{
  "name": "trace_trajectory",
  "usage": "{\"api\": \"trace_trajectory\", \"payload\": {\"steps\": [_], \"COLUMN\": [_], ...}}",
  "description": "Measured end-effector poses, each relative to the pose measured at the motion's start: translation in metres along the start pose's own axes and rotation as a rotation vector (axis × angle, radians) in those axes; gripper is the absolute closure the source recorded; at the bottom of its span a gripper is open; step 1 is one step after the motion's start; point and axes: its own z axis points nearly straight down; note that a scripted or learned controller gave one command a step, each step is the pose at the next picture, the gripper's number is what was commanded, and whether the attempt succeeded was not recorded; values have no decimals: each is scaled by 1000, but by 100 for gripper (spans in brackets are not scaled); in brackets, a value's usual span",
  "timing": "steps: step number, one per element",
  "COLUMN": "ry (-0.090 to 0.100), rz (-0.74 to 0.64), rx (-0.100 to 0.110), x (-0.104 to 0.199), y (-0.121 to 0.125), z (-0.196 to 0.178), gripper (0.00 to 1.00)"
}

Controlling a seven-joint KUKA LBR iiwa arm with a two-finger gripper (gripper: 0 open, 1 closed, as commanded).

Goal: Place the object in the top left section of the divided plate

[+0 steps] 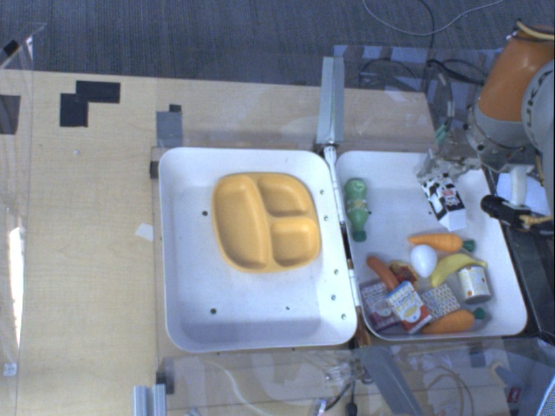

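Note:
A yellow divided plate (232,224) lies in the left bin (191,310), with one long section on its left and two smaller ones on its right. All three sections are bare. My gripper (448,165) hangs over the back right corner of the right bin (390,189). A small black-and-white carton (444,198) sits directly under it, touching or nearly touching its tip. From this angle I cannot tell whether the carton is gripped.
The right bin holds a green bottle (355,207) by the divider wall, a carrot (438,242), a white egg (423,259), a banana (453,267), a small can (473,284), snack packets (401,306) and another carrot (451,321). A grey post (329,102) stands behind the bins.

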Motion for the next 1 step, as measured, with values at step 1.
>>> {"api": "trace_trajectory", "payload": {"steps": [1], "ry": [-1], "rz": [-242], "rx": [-6], "x": [-3], "y": [-32], "z": [38], "gripper": [100]}}
